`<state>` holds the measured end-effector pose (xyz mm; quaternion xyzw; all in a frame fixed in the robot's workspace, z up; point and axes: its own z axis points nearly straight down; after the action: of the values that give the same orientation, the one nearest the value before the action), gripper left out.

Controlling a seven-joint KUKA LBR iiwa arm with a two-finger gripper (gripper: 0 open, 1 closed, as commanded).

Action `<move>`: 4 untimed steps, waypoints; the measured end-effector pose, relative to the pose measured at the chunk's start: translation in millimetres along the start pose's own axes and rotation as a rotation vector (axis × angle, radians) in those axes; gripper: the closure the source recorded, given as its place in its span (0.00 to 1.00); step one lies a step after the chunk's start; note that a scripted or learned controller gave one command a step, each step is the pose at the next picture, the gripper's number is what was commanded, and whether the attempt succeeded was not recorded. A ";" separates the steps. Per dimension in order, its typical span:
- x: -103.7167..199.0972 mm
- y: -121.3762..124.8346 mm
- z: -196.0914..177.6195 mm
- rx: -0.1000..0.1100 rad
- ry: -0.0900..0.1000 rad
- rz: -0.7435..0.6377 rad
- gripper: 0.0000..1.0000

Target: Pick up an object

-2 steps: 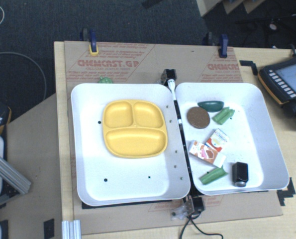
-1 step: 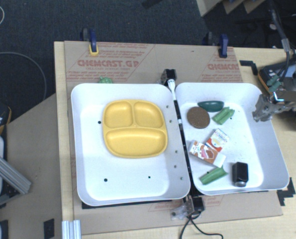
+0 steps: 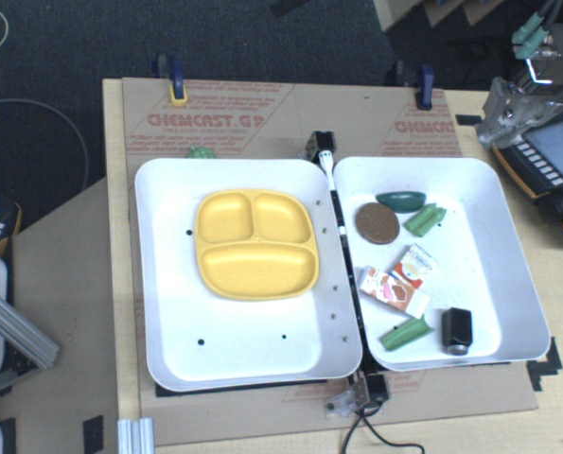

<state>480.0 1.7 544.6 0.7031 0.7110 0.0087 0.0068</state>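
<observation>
The right bin point(image 3: 508, 253) holds several small things. A brown round disc point(image 3: 378, 223) lies near its back left, with a dark green oval piece point(image 3: 400, 200) just behind it and a light green pod point(image 3: 424, 219) to its right. A red and white packet point(image 3: 395, 288) lies in the middle, and a smaller white packet point(image 3: 416, 260) touches its far corner. Near the front edge are a second green pod point(image 3: 405, 333) and a black block point(image 3: 457, 330). In the left bin point(image 3: 167, 301) a yellow divided plate point(image 3: 255, 244) sits alone.
Both bins rest on a brown board point(image 3: 262, 112) clamped at the back by two clamps point(image 3: 175, 76). A small green item point(image 3: 201, 152) lies on the board behind the left bin. Grey equipment and a screen point(image 3: 532, 130) stand at the back right.
</observation>
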 end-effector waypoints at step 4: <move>92.0 -4.3 211.3 0.022 -0.003 0.012 0.00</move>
<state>479.3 94.3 333.5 0.7075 0.7067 0.0001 -0.0001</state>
